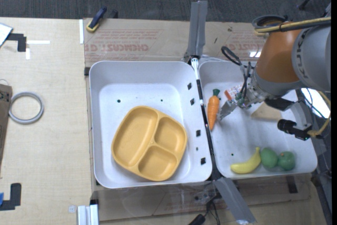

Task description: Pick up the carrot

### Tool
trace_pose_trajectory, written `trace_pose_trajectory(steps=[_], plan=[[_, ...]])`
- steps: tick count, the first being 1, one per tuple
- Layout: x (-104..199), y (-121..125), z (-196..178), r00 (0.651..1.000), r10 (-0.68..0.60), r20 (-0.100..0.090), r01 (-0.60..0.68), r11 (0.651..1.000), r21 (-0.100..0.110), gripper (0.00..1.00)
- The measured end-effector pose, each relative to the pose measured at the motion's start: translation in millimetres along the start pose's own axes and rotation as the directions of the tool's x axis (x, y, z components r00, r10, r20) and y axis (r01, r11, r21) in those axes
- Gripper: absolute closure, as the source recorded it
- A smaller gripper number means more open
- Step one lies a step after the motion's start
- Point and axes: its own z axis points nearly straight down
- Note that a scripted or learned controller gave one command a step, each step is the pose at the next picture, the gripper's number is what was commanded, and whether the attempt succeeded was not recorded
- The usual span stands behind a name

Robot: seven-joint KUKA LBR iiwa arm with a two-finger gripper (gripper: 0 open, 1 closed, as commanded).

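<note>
Two thin fingers (226,109) reach out from the gripper (229,108) toward the left, low over the right bin (237,162) floor; whether they stand wide or narrow I cannot tell, and nothing shows between them. Just left of their tips lies the carrot (212,109), orange with a green top, upright in the frame against the bin's left wall, close to the fingers though contact cannot be judged. Behind the gripper sits a tangle of cables and a small red-and-white part, then the orange band (279,58) and the grey arm (316,55) filling the upper right of the frame. Along the right bin's lower edge lie a banana (246,164) and two green fruits (277,159), side by side and well apart from the carrot. At centre, the left bin (105,87) holds a yellow divided plate (150,143) in its lower half. Far left on the bench rests a tape roll (24,107).
</note>
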Motion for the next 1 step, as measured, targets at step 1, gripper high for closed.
trace_pose_trajectory(steps=[1], plan=[[24.7, -60.5, -52.2, 0.951, -0.31, 0.0, 0.31, 0.951, 0.0, 0.0]])
